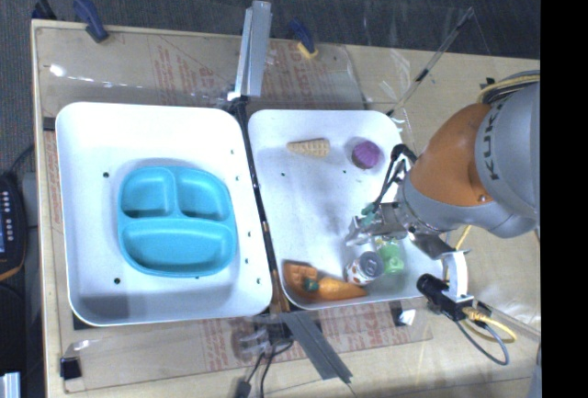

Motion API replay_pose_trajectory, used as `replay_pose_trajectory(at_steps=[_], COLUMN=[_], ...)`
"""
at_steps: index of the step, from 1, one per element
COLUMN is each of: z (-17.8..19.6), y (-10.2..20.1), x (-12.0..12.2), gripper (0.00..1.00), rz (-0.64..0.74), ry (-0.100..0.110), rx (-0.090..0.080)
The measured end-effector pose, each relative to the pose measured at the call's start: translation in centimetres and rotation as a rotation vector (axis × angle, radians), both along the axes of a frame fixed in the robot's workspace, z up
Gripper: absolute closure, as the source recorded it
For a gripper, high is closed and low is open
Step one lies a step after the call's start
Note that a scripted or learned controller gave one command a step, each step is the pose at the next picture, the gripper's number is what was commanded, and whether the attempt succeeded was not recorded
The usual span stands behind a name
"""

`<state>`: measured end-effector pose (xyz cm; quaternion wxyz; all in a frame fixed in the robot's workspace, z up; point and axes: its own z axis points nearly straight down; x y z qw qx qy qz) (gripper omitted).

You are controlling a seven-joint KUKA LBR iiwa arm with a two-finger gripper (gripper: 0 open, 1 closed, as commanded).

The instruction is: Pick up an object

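Two white bins sit side by side on a bench. The left bin [83, 203] holds a blue tray [176, 220] with three parts. The right bin [303, 203] holds a tan cone [309, 147] and a purple ball [367, 153] near the top edge. An orange carrot [322, 284] lies along the bottom edge. The gripper [375, 223] is low in the right bin, just above a small can [366, 268] and a green thing [391, 256].
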<state>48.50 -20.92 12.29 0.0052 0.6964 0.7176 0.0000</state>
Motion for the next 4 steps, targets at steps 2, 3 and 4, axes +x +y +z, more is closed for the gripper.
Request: replay_pose_trajectory(at_steps=[2,3,4], z=[1.0,1.0,6.4], y=[0.0,0.0,-0.2], x=[0.2,0.2,-0.8], gripper=[1.0,0.0,0.0], rz=[0.006,0.006,-0.024], ry=[-0.002,-0.002,0.007], rx=[-0.002,-0.003,0.008])
